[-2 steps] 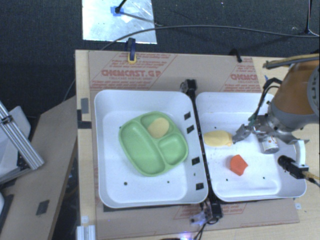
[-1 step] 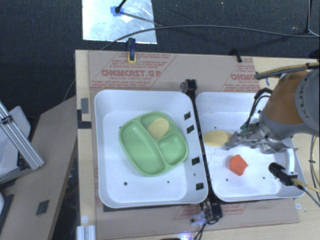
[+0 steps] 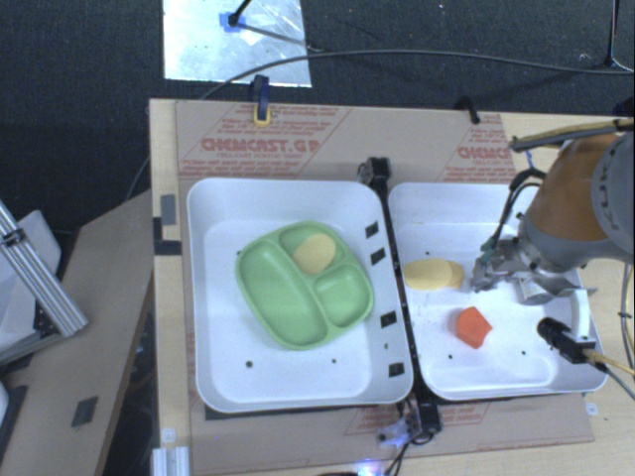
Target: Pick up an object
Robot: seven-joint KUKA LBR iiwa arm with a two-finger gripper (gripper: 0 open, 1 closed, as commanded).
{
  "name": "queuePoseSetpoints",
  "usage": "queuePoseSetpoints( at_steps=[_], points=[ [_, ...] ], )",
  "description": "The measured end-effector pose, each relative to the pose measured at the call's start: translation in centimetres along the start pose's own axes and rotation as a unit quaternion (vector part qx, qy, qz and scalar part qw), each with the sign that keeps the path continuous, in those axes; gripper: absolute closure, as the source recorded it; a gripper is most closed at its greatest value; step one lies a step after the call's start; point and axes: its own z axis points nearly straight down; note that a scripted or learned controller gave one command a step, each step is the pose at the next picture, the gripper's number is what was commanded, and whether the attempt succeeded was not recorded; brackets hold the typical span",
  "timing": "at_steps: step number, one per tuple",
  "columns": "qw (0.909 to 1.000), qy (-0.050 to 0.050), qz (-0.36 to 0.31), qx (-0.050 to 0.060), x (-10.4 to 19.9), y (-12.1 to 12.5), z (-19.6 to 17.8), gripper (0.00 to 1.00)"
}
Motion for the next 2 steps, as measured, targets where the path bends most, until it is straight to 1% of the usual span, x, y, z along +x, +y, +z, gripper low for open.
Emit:
queuePoseSetpoints(
  at_steps=[1, 2],
  points=[
    [1.0000, 0.000, -0.002, -0.001, 0.8, -0.1, -4.8, 1.00],
    [1.0000, 0.000, -0.001, -0.002, -0.3, -0.2, -10.1, 1.00]
  ],
)
